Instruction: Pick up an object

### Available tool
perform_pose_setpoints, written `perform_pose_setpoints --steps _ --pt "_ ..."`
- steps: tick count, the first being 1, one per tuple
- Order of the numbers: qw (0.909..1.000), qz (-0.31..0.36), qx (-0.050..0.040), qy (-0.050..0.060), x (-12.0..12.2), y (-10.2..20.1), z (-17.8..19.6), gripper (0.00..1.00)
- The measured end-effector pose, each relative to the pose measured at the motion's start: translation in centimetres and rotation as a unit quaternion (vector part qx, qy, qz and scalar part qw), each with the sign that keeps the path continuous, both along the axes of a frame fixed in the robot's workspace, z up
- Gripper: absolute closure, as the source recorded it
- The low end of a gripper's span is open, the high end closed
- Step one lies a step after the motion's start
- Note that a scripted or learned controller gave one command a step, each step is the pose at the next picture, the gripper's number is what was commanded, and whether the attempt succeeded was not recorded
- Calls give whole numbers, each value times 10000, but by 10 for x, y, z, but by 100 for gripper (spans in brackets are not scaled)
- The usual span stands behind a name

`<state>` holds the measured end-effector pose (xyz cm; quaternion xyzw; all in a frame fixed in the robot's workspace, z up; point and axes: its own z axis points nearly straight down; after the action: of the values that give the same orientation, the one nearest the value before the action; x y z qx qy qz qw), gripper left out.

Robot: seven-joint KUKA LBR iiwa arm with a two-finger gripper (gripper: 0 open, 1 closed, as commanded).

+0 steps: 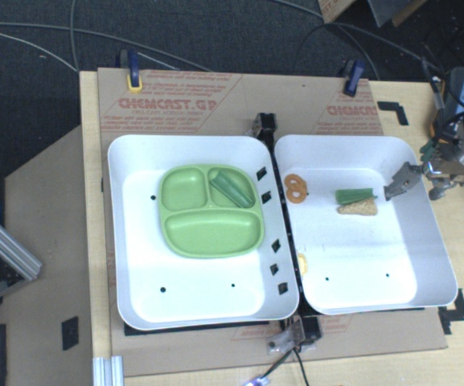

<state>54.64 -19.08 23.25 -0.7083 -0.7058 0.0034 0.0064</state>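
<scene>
In the right bin, a green strip lies across a tan crusty piece near the middle of the far half. A small brown pretzel-shaped ring rests close to the bin's left wall. My gripper hangs over the right bin's far right side, just to the right of the green strip and apart from it. Nothing shows in its grasp. The grey arm reaches in from the right edge.
The left bin holds a green divided plate with a dark green piece in its upper right compartment. A small yellow bit sits at the right bin's left wall. Clamps pin the board's far edge.
</scene>
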Motion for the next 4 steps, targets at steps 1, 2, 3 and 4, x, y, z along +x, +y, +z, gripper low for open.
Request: perform_pose_setpoints --steps 1,2,3,4 --pt "10000 20 -17 -65 3 0 7 0" --pt "10000 19 -7 -41 12 1 -48 0" --pt "10000 20 -8 -45 13 1 -91 0" --pt "10000 18 -4 -38 12 2 -144 0"
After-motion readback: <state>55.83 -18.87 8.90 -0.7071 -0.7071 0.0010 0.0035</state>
